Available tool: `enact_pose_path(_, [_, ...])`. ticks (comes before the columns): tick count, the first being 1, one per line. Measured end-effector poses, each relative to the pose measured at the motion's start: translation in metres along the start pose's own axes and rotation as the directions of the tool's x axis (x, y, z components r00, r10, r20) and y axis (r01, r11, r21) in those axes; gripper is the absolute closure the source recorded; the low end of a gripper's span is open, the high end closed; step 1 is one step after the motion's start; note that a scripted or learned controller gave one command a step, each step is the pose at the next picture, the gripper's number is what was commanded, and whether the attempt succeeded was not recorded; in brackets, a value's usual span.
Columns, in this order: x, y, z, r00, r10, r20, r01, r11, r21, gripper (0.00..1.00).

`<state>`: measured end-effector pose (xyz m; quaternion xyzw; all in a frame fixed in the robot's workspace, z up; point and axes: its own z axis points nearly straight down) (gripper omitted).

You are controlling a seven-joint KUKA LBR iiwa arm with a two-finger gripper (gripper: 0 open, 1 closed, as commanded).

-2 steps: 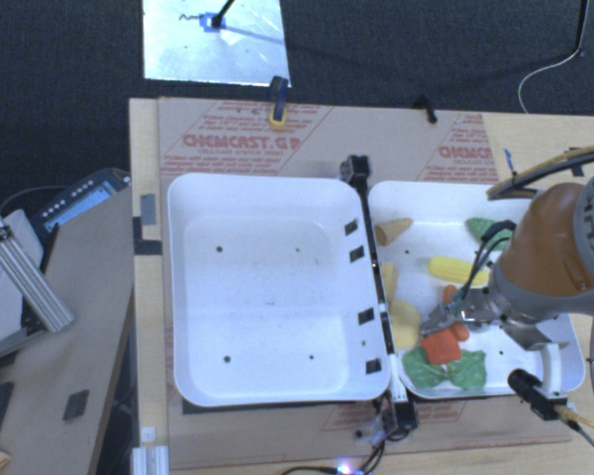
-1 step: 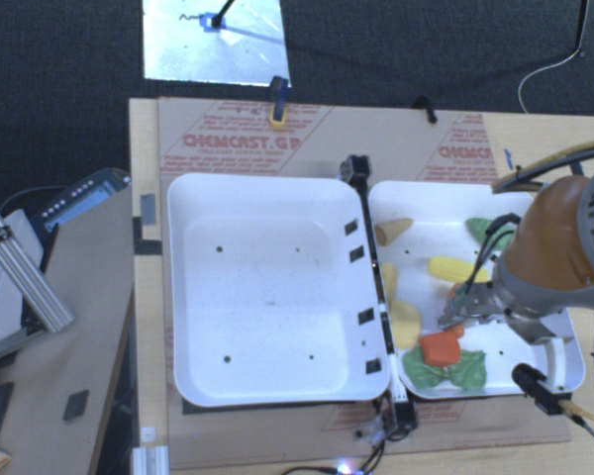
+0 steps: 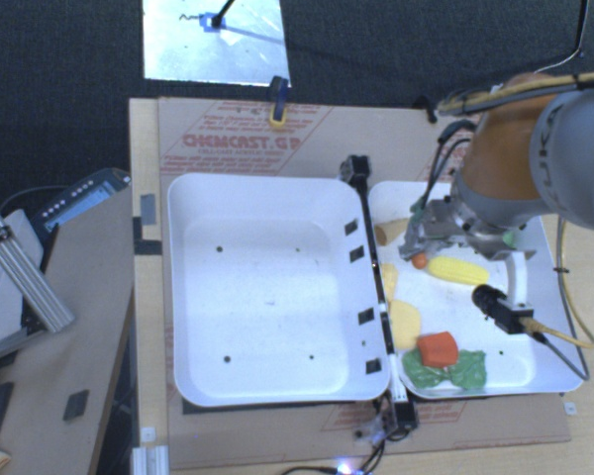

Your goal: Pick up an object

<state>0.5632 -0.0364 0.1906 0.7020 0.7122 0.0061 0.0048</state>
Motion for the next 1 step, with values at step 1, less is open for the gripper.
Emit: enact_pose_path(1, [0.0453,-0.0462,0.0060,1.000,0.006,0.000,-0.006,1.000,0.017,1.00])
